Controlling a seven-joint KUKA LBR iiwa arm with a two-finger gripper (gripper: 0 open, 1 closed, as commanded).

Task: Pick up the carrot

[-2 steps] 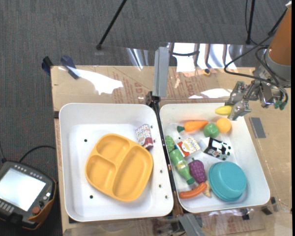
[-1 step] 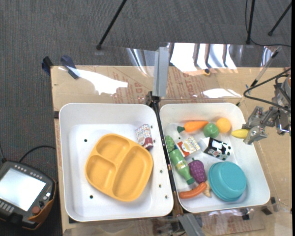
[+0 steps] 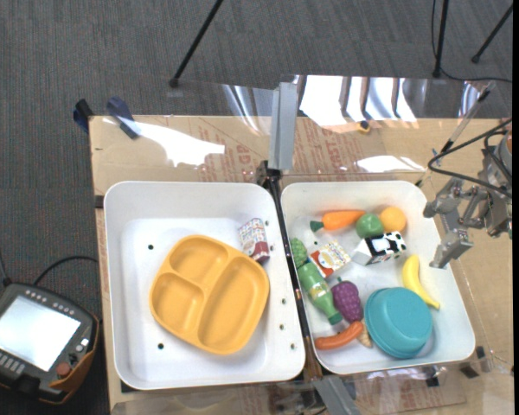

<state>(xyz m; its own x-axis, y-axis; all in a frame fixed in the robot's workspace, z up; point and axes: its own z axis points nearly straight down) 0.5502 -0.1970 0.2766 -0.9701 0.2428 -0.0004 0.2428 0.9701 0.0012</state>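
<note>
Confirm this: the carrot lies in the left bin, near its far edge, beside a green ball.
Wrong bin. The camera view shows the carrot in the right bin, near its far edge, beside the green ball. The left bin holds a yellow tray and a small can.

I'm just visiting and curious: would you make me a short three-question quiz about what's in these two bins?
1. True or false: the carrot lies in the same bin as the yellow divided plate.
2. Which lies nearest the teal bowl? A) banana B) carrot C) small can
3. Fill in: the gripper hangs over the ___ edge of the right bin.

Key: 1 false; 2 A; 3 right.
</note>
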